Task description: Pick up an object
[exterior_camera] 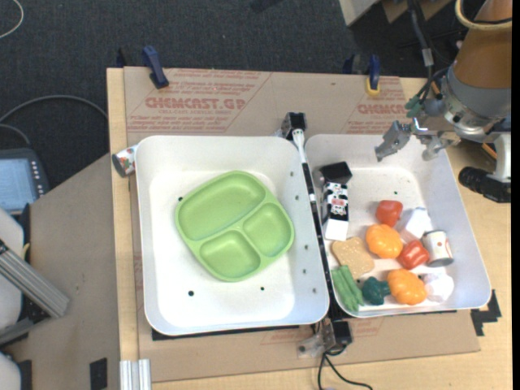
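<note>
The gripper (409,140) hangs over the far edge of the right bin (464,218), fingers apart and holding nothing — the toys (396,250) lie untouched in the bin's near half, so the pick is not yet begun

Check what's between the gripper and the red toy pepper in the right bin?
Camera view: bare white bin floor only. The gripper hangs over the bin's upper part; the red pepper lies below it, with nothing between.
</note>
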Robot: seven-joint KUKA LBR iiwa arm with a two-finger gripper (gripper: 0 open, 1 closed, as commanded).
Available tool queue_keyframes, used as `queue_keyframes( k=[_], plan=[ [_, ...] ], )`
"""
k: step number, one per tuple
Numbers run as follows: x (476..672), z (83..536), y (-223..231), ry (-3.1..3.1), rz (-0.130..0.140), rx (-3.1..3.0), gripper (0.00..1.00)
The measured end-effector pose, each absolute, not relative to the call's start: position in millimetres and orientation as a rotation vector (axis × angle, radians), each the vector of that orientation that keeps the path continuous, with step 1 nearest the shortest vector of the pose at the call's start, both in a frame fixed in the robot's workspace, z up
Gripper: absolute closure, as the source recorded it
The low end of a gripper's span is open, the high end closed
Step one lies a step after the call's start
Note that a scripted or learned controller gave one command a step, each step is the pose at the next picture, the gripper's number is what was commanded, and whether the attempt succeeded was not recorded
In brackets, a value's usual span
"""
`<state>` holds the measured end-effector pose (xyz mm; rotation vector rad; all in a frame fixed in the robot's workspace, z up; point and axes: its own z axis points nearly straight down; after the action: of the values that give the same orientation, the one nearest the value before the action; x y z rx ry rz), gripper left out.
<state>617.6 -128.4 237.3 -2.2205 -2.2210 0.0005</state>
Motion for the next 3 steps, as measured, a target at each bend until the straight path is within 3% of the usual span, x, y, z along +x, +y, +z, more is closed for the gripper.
queue_keyframes(
  k=[1,2,3],
  plan=[
    [574.0,124,-151,-2.211,0.011,-2.218,0.0],
    [537.4,84,-111,-2.221,0.0,-2.217,0.0],
    [538.8,95,-114,-2.222,-0.002,-2.225,1.0]
  ],
)
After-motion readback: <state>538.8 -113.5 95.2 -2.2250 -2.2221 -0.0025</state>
